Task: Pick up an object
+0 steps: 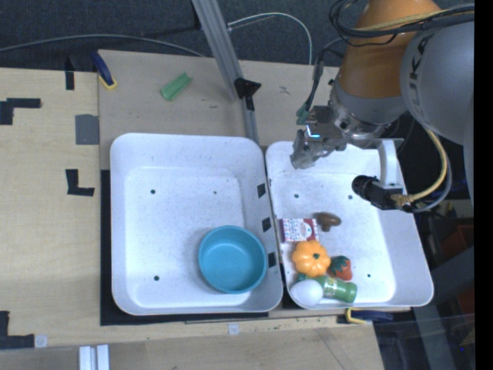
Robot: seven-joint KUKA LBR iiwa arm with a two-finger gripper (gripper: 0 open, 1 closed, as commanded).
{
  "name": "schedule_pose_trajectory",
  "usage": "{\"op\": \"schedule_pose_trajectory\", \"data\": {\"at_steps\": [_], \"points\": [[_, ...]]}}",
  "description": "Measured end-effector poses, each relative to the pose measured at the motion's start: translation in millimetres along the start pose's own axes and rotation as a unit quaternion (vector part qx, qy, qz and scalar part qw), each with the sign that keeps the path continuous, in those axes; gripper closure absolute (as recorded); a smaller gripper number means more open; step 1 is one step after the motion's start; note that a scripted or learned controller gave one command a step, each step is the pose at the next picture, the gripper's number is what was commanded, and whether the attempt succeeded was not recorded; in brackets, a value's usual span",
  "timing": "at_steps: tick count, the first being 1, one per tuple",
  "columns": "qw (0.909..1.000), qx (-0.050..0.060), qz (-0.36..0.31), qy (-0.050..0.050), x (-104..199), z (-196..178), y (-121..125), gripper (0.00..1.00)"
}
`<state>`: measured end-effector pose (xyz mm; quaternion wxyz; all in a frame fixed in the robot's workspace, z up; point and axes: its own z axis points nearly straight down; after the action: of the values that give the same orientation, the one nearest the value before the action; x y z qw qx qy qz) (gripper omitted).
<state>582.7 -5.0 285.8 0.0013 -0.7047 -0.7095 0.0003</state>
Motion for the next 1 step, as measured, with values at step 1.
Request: {"op": "schedule_pose_trajectory", "data": {"at_steps": [1], "points": [[1.0,0.0,0.0,0.0,45.4,10.9,-4.9,1.0]]}}
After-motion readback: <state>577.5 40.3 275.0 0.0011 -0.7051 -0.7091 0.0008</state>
